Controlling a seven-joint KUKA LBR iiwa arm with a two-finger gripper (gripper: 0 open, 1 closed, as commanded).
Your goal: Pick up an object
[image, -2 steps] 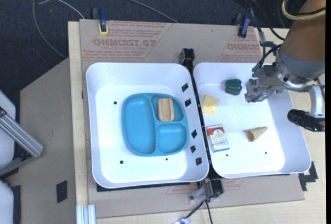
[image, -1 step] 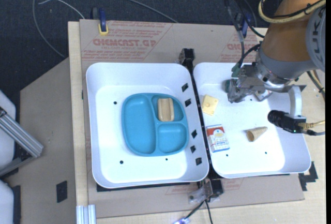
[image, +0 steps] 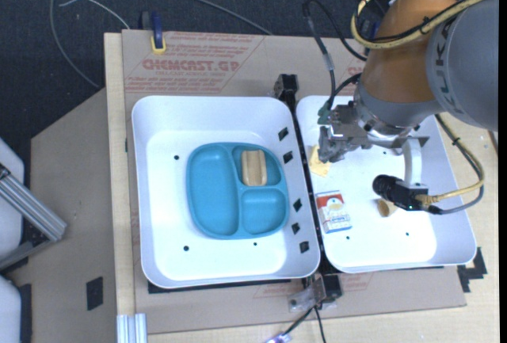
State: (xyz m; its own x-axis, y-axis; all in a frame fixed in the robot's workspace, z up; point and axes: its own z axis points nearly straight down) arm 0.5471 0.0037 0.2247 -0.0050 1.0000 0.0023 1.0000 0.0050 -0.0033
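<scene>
Two bins on table | left bin (image: 150, 175) holds blue plate (image: 214, 203) with tan block (image: 253, 167) | right bin (image: 444, 242): yellow piece (image: 320, 166), red-white card (image: 334, 211), brown bit (image: 386, 208) | tool (image: 331, 145) poised above yellow piece, likely target | grip state: cannot tell

A blue divided plastic plate (image: 234, 191) sits mid-floor in the left white bin (image: 150, 175) with a tan wooden block (image: 253, 167) in its upper right compartment, while a small red-and-white carton (image: 333, 211) lies near the right white bin's (image: 444, 242) left wall.
</scene>
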